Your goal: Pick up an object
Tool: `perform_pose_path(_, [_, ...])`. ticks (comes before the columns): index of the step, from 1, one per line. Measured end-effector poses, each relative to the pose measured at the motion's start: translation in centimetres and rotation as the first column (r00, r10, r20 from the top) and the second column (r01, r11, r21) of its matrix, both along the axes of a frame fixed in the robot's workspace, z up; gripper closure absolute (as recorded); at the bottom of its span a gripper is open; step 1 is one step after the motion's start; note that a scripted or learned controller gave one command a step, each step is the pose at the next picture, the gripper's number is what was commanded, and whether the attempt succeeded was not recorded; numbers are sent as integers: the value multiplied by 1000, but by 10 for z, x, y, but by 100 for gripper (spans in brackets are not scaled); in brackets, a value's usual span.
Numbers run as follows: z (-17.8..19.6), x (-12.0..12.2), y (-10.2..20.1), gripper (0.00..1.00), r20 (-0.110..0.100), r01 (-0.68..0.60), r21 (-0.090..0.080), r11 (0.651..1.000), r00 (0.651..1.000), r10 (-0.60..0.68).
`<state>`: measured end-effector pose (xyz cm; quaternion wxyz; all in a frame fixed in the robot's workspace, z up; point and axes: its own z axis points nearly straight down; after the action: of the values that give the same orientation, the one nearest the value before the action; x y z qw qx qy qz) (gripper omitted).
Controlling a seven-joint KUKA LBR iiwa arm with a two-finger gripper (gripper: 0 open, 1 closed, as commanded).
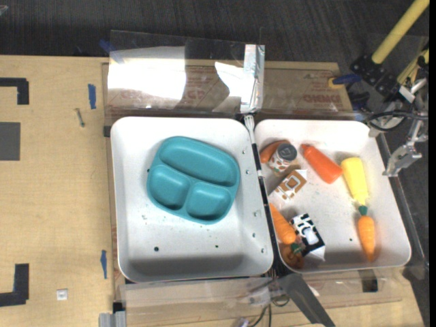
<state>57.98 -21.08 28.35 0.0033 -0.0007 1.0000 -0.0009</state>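
Camera view: the gripper (409,152) sits at the right bin's (392,251) far right edge, nothing visibly in it, whether apart or together I cannot tell; step looks like pre-approach. Next it must move left over a toy, say the corn (355,178), and descend

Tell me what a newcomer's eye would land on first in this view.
The teal divided plate stands out most, lying alone in the left bin. Next comes the bright clutter in the right bin: an orange pepper beside a yellow corn cob, with a small carrot below them.
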Motion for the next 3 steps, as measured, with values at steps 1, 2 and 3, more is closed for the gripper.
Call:
perform_pose_path(1, [-142,-70,-9,0,-11,38,3,999,999,-38])
perform_pose_path(2, [-195,-57,-13,0,4,70,-1,998,998,-70])
perform_pose_path(3, [-182,-53,-12,100,18,67,-5,998,998,-67])
